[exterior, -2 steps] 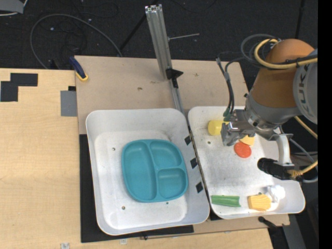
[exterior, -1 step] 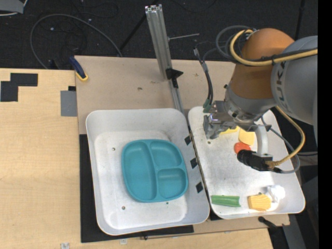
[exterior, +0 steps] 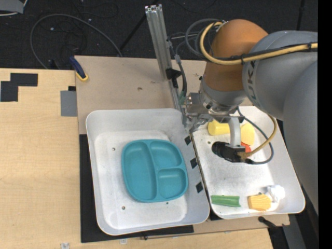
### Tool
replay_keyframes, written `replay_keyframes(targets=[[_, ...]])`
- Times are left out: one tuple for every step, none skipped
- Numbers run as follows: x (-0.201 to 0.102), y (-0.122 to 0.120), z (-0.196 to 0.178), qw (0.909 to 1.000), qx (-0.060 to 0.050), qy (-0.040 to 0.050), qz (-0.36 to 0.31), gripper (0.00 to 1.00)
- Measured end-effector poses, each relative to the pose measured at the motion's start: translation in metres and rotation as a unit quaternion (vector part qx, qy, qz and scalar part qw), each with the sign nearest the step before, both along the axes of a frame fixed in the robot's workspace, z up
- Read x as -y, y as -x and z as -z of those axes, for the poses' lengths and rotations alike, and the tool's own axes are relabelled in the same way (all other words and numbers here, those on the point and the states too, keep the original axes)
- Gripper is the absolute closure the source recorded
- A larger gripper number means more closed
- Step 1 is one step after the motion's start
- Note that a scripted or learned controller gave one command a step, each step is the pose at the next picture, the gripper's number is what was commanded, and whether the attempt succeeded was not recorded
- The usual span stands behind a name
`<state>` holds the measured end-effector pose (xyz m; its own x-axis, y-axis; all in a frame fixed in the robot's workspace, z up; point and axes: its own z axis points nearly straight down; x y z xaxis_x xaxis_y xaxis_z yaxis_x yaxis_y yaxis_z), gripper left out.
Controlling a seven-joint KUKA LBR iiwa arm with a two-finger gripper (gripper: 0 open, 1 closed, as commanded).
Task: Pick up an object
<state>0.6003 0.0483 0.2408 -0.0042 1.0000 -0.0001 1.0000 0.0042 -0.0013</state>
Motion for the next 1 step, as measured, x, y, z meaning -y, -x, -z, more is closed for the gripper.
replay_keyframes(targets=[[-0.0421,-0.0059,0.0070,1.0000,-0.001,-0.0002,0.000,1.00]])
